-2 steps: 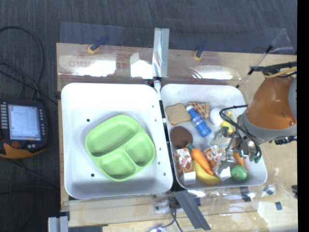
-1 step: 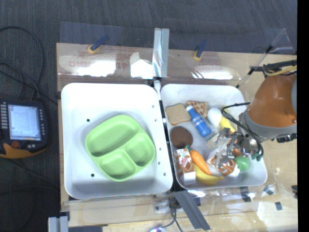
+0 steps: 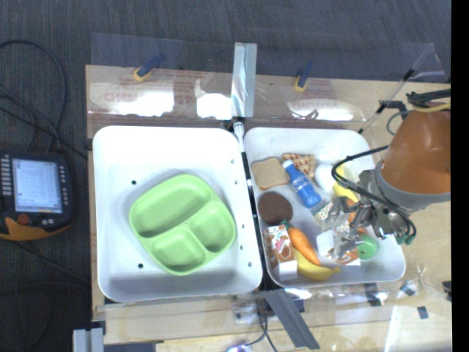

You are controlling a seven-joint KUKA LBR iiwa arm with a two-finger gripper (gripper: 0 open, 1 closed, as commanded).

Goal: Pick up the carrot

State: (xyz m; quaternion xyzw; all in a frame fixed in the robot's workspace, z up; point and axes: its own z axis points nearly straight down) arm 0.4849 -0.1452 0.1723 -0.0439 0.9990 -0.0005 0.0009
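Observation:
The orange carrot [image 3: 303,246] lies at a slant in the right bin [image 3: 381,276], near its front edge. A yellow banana [image 3: 316,271] lies just in front of it and a small red carton [image 3: 279,243] sits to its left. My gripper [image 3: 344,233] hangs low over the bin just to the right of the carrot, among a clutter of small items. Nothing shows held in it. The arm's orange band [image 3: 421,152] rises above it at the right.
The right bin also holds a bread slice [image 3: 268,171], a waffle [image 3: 299,160], a blue bottle [image 3: 303,185], a brown round patty [image 3: 275,206] and a green piece [image 3: 367,249]. A green divided plate [image 3: 183,222] lies in the left bin [image 3: 117,152].

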